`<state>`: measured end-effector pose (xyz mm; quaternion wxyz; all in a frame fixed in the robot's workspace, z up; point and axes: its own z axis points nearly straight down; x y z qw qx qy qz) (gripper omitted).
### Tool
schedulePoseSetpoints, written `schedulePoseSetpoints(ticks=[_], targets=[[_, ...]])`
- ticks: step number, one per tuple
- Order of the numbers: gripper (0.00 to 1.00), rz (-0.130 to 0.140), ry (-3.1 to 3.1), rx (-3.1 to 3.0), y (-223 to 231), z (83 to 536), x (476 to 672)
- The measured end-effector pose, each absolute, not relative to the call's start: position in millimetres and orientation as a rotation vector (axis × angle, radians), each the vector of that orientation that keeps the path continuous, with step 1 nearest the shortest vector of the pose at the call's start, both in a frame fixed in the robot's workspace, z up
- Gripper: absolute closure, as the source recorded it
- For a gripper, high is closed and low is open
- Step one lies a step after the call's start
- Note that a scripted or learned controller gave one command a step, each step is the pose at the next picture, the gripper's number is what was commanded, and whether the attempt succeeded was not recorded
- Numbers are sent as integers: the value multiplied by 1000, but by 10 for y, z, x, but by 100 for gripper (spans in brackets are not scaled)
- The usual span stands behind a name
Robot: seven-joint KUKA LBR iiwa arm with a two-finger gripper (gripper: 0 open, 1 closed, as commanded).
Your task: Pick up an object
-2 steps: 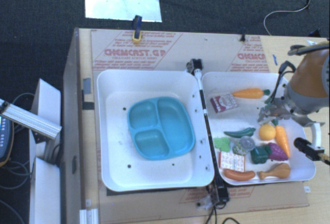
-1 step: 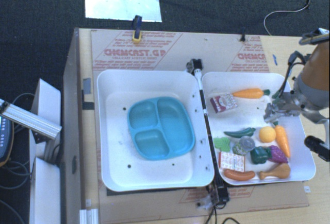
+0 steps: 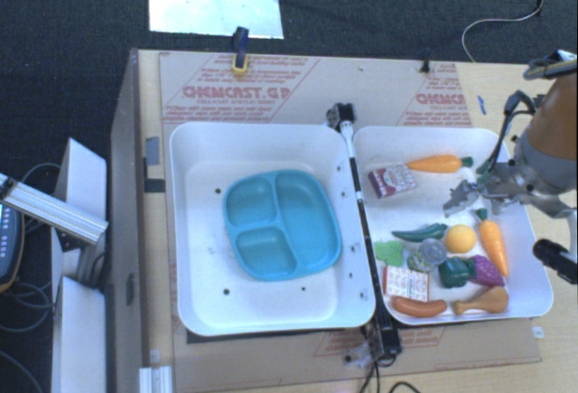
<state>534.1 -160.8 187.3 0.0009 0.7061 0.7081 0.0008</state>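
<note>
My gripper (image 3: 467, 201) hangs over the right bin (image 3: 542, 296), near its right side, with the grey arm and orange band (image 3: 553, 125) behind it. Its fingers are spread open with nothing between them. Just below it lie a yellow-orange ball (image 3: 461, 238) and an orange carrot (image 3: 494, 246). A second carrot (image 3: 438, 163) and a red-and-white box (image 3: 393, 181) lie at the far end of the bin. Nearer the front are a green pepper (image 3: 418, 233), a grey ball (image 3: 431, 251), a purple eggplant (image 3: 487, 270), a sausage (image 3: 418, 307) and a drumstick (image 3: 483, 301).
The left bin (image 3: 203, 192) holds a blue compartment plate (image 3: 282, 224). A black divider rail (image 3: 358, 201) runs between the bins. A dark green piece (image 3: 453, 272), a green leaf (image 3: 388, 252) and a small card (image 3: 405, 281) crowd the right bin's front.
</note>
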Motion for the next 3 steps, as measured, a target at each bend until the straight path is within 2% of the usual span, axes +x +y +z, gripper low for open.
schedulePoseSetpoints(ticks=[1,2,3], targets=[[0,2,2224,2217,-1014,841,5462],[100,3,2224,2216,-1019,945,5466],[100,7,2223,2212,-701,2605,5580]])
